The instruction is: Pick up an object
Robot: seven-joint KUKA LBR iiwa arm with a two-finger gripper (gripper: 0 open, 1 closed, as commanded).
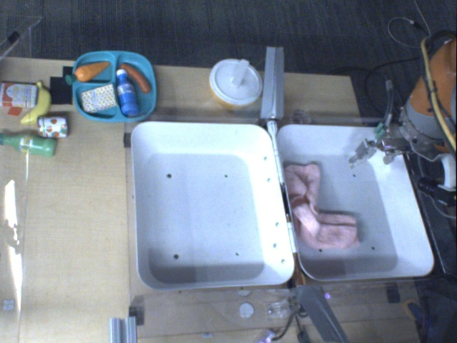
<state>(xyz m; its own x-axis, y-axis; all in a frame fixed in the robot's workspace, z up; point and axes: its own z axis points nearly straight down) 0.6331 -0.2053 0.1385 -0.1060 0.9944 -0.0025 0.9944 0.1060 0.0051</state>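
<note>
A crumpled pink cloth (316, 207) lies in the right bin (400, 256), against its left wall and stretching toward the middle. My gripper (373, 153) hangs over the bin's upper right part, up and to the right of the cloth and apart from it. Its two fingers stand spread, open, with nothing between them. The grey arm with its orange band (428, 95) comes in from the right edge.
The left bin (143, 213) sits beside the right one, with a metal divider (272, 84) behind them. Behind the bins stand a white lidded cup (235, 82) and a blue tray of toy food (114, 84). Small items (32, 116) lie at far left.
</note>
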